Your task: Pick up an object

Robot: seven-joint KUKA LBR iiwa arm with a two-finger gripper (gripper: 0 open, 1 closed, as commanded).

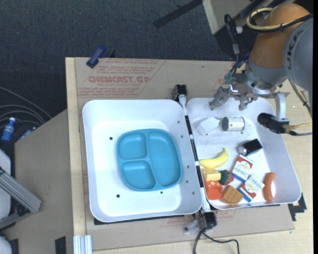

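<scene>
Right bin: cylinder below fingers.

My tabletop is a pale brown board, printed with reddish lettering along its upper part. A small blue clip sits at its upper left corner. Beyond the board, across the top of the frame, the floor is dark blue-grey carpet, evenly lit with no hard shadows. A dark bar slants over the carpet at the upper middle. At the left edge, black cables curve across a lower tan surface, and a blue-tipped connector lies among them. In the lower left corner a grey metal rail runs diagonally. A black cable trails off the board at the bottom centre.
</scene>
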